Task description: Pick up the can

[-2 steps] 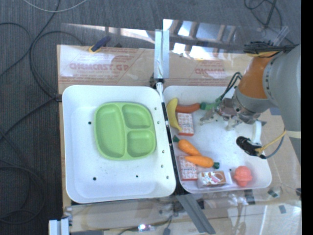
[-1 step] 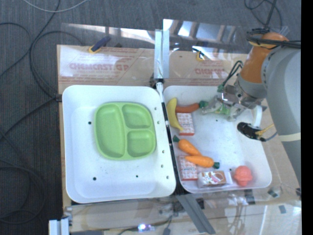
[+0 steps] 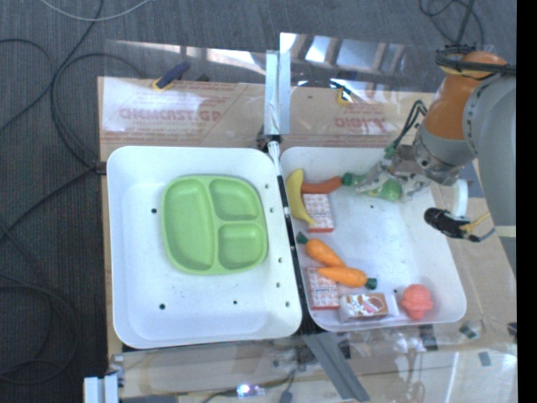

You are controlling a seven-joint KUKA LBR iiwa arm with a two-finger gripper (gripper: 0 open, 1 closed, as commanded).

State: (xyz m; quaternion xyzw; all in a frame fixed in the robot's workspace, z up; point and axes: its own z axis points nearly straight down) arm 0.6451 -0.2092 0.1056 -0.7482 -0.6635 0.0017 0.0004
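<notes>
Can [image 3: 365, 306]: 1, lying in right bin [image 3: 394, 242] | carrots [image 3: 342, 275]: 3 | banana [image 3: 295, 193]: 1 | pincer [image 3: 393, 180]: grip cannot tell

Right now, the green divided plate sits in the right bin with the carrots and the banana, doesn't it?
Not quite: the green divided plate sits in the left bin, by itself. The carrots and the banana lie in the right bin, as the camera view shows.

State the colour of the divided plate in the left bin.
Light green; the divided plate lies flat in the left bin, seen plainly in the camera view.
</notes>
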